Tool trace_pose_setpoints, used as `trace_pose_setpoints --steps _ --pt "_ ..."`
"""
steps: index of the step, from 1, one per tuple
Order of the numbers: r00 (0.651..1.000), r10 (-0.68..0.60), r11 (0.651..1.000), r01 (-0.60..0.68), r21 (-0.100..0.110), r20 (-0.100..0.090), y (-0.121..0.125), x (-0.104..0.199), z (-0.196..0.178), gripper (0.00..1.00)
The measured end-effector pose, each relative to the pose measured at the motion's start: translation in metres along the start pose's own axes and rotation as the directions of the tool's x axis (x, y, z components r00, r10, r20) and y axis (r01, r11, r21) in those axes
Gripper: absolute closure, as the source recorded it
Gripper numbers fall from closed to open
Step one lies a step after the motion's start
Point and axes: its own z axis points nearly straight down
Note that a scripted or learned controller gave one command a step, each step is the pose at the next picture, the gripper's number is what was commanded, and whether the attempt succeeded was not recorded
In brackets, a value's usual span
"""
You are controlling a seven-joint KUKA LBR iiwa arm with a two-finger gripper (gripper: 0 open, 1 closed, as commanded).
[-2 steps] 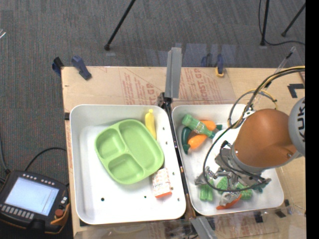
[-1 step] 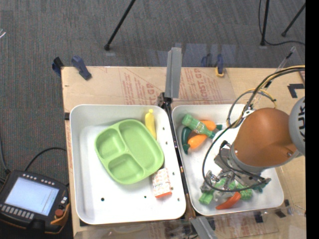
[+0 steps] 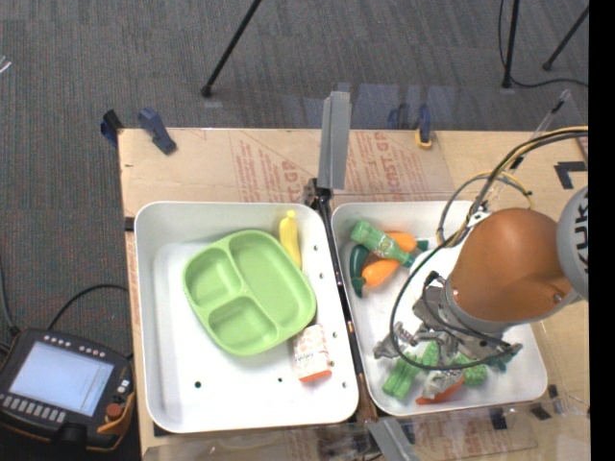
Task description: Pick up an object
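My gripper [image 3: 434,351] reaches down into the right bin [image 3: 530,373] near its front, under the arm's orange band [image 3: 504,265]. Directly beneath and around it lie a green toy vegetable [image 3: 402,378], a red-orange piece [image 3: 440,390] and another green piece [image 3: 477,377]. The wrist and cables hide where the gripper meets them. Farther back in the same bin lie a green bottle [image 3: 380,242], an orange carrot [image 3: 380,273] and a dark green piece [image 3: 357,260].
The left bin [image 3: 159,353] holds a green divided plate [image 3: 250,291], a yellow item [image 3: 289,238] along the plate's far right edge, and a small orange-and-white carton [image 3: 312,353]. A grey post [image 3: 334,142] stands behind the divider between the bins.
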Motion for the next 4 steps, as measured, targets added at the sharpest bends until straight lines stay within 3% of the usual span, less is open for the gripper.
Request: trace_pose_setpoints --steps 1,2,3,4 --pt "0.98 -0.198 0.98 0.198 0.008 -0.001 0.007 -0.0066 0.0054 0.0" --pt "0.98 -0.197 0.98 0.197 -0.002 -0.003 0.01 -0.0077 0.0004 1.0" --pt "0.98 -0.197 0.98 0.197 -0.002 -0.003 0.0101 -0.0077 0.0005 0.0" --pt "0.966 -0.259 0.966 0.259 0.009 0.0 0.0116 -0.0057 0.0052 0.0"
